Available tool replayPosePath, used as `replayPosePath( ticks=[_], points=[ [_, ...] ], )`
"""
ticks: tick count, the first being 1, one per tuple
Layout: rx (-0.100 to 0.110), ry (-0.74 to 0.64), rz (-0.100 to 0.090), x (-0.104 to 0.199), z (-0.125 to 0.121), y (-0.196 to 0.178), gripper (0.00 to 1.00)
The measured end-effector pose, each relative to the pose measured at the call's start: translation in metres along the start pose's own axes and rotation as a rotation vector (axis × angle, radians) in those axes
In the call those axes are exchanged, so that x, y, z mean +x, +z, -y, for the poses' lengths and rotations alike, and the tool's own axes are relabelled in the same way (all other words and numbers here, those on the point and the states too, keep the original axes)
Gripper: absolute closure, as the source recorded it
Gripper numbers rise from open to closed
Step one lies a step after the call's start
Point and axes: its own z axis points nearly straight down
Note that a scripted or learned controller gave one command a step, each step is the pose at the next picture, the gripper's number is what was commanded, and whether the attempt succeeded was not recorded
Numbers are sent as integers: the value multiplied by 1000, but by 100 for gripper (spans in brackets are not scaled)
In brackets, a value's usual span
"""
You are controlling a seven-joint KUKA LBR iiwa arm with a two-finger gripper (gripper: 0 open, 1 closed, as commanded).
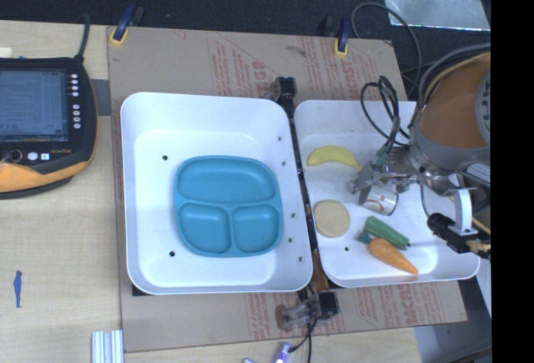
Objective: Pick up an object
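In the right bin lie a yellow banana, a round tan cookie, a green vegetable and an orange carrot. My gripper hangs low over the middle of this bin, just right of the banana and above the green piece. A small white and red object sits right under the fingertips. The arm's wrist and cables cover the bin's right part.
The left bin holds a blue divided plate. A tablet-like pendant rests on the bench at the far left. Clamps pin the cardboard sheet at the back edge.
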Motion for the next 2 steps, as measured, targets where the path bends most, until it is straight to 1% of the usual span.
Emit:
replayPosePath(
  ticks=[1,2],
  points=[
    [-1,-4,2,-1,-1,-11,100],
    [-1,-3,2,-1,-1,-11,0]
  ],
)
